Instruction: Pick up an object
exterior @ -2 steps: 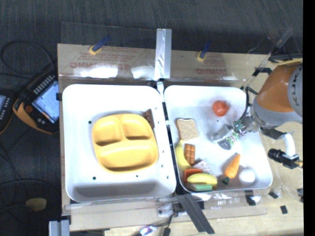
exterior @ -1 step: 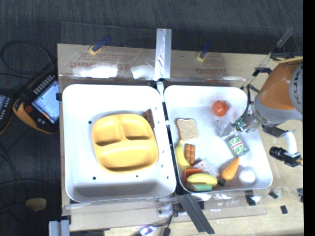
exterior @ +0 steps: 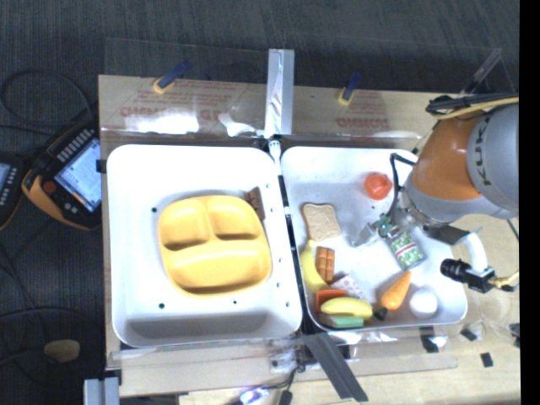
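Dark grey carpet is surrounding the wooden bench (exterior: pixel 126 91), where two white bins are sitting side by side: the left bin (exterior: pixel 126 226) is holding a yellow divided tray (exterior: pixel 215 243), and the right bin (exterior: pixel 337 163) is holding toy food. Black letters are showing on the grey arm (exterior: pixel 472 171) near its orange band, too cropped to read, and its gripper (exterior: pixel 380 226) is reaching down at the bin's middle, whether open or closed I cannot tell. Just beside it, a toast slice (exterior: pixel 321 221) is lying flat, a red tomato (exterior: pixel 377 185) is sitting toward the far wall, and a carrot (exterior: pixel 395 290) is lying slantwise, its tip pointing at the near wall.
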Available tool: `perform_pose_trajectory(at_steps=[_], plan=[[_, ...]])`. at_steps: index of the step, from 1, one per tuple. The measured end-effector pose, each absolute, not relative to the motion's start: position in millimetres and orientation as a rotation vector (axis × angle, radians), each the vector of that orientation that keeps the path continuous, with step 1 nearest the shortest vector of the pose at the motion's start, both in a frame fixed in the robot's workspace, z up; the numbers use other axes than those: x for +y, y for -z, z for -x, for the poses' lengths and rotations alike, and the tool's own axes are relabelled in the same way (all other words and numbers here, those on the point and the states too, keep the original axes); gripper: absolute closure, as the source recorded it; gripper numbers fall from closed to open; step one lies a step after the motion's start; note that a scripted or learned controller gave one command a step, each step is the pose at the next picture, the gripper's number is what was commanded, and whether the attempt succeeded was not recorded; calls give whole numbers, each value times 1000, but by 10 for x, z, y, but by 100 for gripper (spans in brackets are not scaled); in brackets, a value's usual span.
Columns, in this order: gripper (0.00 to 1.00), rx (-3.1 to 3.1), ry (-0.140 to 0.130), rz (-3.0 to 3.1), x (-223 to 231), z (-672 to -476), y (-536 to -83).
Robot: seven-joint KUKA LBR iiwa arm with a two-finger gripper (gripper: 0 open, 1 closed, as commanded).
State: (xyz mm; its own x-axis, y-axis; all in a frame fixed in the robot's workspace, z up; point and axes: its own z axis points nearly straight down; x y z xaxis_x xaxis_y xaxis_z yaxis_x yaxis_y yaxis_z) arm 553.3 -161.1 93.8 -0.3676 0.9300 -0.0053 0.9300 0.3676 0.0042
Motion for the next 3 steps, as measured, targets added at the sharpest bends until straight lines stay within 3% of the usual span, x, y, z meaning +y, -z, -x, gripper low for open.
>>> perform_pose_trajectory(at_steps=[1, 2, 3], plan=[[100, 2829, 3, -1365, -2140, -5847, -1477], [100, 2824, -2, -1374, -1402, -6008, -1897], [100, 2469, 3, -1942, -467, -6262, -2606]])
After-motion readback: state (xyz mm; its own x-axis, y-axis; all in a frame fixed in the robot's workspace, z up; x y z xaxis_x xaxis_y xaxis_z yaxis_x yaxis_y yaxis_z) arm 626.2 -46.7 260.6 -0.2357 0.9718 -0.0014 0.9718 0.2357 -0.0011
